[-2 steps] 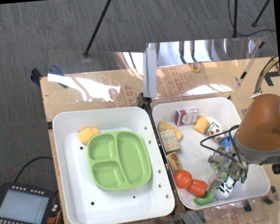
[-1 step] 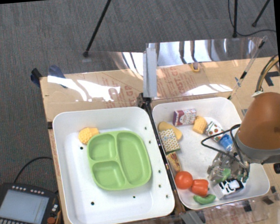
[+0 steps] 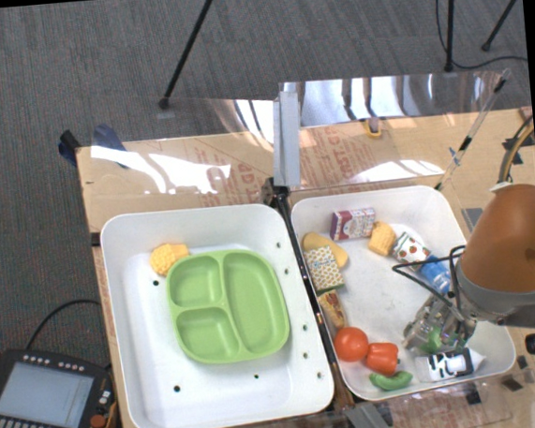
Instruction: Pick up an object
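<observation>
**End effector down among the clutter in the right bin's near corner**

A small green plastic object [image 3: 437,340] sits directly under the end effector [image 3: 440,325], in the near right corner of the right white bin [image 3: 371,198]. It looks to be the target, though the metal parts cover most of it. Whether the end effector is spread or pressed together cannot be told, nor whether anything is gripped.

Just nearer the camera than the green object lies a white packet with black print [image 3: 449,364], touching or nearly touching it. To the left of it sit an orange-red toy pepper [image 3: 382,356], a flat green pod-shaped piece [image 3: 391,381] and a round red toy tomato [image 3: 351,343].

My judgement of the risk: with neighbours this close, a closing grasp could catch the packet as well, or push the green object against the bin wall and slip off.

The packet's print is too small to read. The brown worktop [image 3: 197,163] beyond the bin carries red lettering, blurred by glare.
</observation>
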Controlling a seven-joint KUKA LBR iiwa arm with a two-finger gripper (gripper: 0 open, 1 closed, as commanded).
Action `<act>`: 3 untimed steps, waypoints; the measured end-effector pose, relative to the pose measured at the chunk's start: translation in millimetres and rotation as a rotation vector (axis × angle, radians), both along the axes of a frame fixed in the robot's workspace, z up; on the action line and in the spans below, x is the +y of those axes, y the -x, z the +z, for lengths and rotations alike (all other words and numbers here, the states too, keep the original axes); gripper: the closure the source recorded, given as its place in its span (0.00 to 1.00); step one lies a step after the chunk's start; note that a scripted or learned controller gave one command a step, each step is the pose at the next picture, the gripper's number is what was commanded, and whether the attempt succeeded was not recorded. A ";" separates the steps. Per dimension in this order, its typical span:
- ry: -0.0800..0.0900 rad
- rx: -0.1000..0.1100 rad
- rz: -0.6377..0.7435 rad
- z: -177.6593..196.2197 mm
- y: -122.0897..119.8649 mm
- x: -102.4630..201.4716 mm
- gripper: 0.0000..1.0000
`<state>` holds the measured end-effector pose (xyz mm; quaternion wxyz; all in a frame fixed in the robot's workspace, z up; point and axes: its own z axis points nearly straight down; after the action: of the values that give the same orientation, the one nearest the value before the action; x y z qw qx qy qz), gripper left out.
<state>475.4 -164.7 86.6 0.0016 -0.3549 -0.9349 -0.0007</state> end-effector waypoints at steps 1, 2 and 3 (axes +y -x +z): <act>0.004 -0.011 -0.125 116.2 -39.2 5.7 1.00; 0.001 -0.003 -0.121 163.5 -42.8 87.2 1.00; -0.001 0.012 -0.001 16.6 -38.8 79.1 1.00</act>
<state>514.2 -85.6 103.2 0.0076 -0.3554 -0.9347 0.0013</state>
